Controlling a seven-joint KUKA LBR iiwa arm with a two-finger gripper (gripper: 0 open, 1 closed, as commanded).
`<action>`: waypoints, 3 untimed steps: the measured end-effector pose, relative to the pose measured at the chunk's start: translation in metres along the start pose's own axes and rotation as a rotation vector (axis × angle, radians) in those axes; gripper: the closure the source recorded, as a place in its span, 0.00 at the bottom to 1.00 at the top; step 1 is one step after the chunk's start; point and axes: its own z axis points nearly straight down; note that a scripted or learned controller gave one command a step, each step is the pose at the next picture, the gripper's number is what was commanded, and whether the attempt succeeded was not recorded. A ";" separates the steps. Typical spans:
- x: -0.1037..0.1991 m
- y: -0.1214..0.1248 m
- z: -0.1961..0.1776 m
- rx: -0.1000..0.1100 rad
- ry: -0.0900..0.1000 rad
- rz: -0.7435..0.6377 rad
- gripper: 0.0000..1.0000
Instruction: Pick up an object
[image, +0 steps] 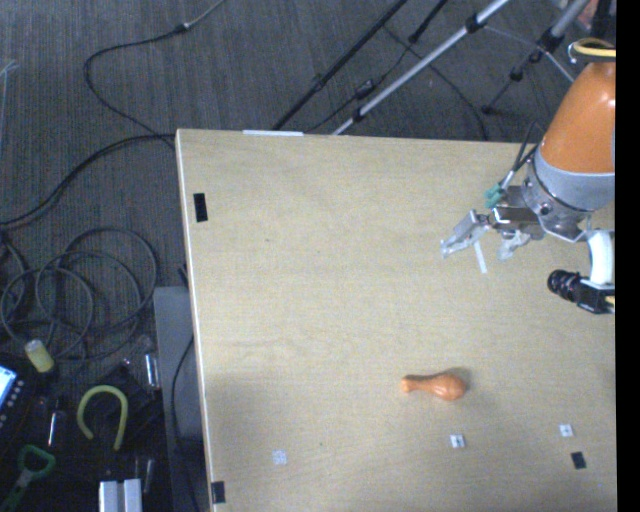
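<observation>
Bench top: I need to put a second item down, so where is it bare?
The widest bare patch runs from the bench's left edge to the claw. The strip behind the claw is bare too. It is busier near the orange object and the small markers.

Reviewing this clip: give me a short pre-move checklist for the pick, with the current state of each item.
1. Target visible: orange object lies in plain sight on the bench. Ok.
2. Target free of neighbours: only small markers lie near it, none touching. Ok.
3. Gripper above target: it sits up and to the right of it, apart. Not ok.
4. Object between the fingers: none seen. Not ok.
5. Height above the bench surface: cannot tell.
</observation>
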 end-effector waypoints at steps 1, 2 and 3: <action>-0.044 0.040 0.064 -0.001 -0.004 -0.128 0.00; -0.053 0.081 0.165 -0.001 -0.004 -0.208 0.00; 0.018 0.082 0.165 -0.003 -0.002 -0.514 0.00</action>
